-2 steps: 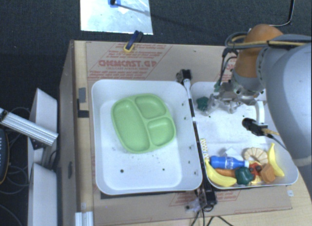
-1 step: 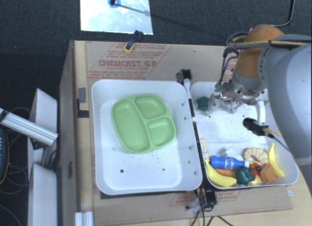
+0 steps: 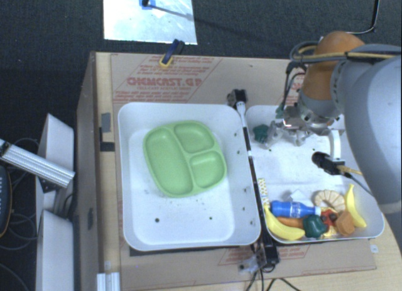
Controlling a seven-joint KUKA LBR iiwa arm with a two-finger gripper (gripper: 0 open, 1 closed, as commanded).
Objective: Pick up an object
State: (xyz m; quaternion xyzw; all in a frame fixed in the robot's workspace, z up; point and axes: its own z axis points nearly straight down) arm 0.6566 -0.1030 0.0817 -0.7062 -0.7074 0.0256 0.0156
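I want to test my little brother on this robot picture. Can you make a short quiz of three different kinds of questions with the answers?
1. True or false: the green divided plate lies in the right bin.
2. Which toy lies nearest the gripper? A) the small teal toy B) the blue bottle C) the banana
3. Fill in: the pile of toys sits at the ___ end of the right bin, near or far from the camera.

Key: 1 false, it lies in the left bin. 2 A. 3 near.
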